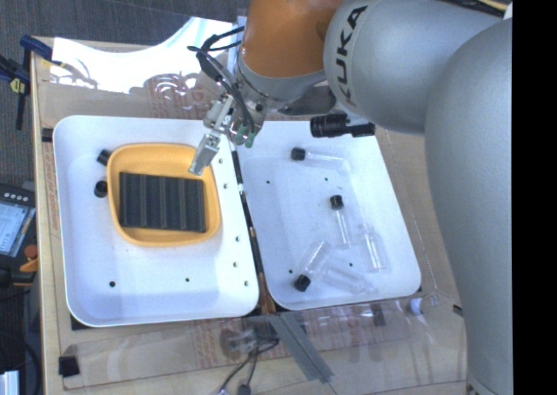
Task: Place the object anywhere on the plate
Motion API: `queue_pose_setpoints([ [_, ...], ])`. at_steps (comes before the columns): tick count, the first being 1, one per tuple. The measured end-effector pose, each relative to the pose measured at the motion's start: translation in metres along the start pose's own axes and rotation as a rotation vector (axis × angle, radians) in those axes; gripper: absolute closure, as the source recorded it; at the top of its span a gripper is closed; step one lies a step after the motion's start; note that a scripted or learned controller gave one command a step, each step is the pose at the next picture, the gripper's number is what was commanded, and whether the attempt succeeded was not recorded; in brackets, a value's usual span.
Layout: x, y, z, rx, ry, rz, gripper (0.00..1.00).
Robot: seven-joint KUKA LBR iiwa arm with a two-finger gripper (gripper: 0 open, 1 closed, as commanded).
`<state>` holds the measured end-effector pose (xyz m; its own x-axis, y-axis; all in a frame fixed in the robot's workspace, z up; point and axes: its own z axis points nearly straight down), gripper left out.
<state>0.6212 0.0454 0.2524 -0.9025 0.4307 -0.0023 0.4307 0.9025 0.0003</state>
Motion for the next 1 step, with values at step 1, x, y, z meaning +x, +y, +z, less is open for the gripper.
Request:
queue_pose_setpoints([
  [1,0.0009,0.0123,-0.0011,-0.001,-0.001,-0.091,0.00],
])
